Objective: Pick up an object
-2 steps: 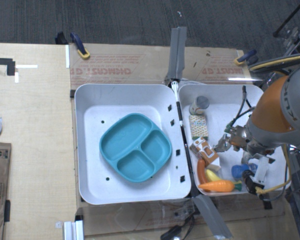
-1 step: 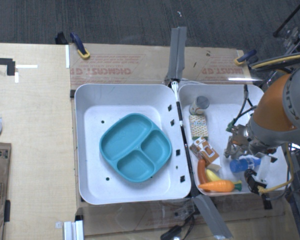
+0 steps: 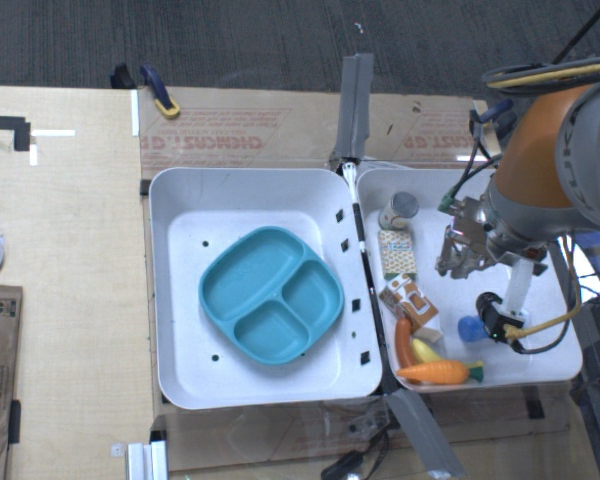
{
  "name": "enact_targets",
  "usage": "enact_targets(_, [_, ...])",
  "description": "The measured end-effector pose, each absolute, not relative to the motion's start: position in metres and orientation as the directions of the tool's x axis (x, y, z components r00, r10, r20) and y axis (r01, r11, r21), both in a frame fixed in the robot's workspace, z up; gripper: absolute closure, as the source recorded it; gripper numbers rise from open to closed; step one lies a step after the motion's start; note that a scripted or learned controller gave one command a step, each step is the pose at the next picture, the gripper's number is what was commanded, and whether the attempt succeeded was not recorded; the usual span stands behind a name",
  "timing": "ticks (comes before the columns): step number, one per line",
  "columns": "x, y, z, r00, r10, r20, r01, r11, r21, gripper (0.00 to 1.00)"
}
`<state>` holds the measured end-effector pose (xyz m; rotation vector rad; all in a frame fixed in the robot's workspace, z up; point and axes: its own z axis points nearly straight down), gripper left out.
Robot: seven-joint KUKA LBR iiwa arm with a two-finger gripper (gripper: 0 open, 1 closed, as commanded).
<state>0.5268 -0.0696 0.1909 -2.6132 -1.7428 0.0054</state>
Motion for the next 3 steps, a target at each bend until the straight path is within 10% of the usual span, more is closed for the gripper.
enact_targets(1, [0.527,-0.070,0.191,0.385,0.923,-0.003,0.923,-0.385,-0.003,0.00])
enact_targets(2, [0.510,-0.095,0.102,0.472,0.882,-0.002,0.882,-0.472,-0.001,0.00])
enact_targets(3, [0.513,-0.101,0.147,0.405,0.914,-0.002,0.914,-0.405,-0.002,0.00])
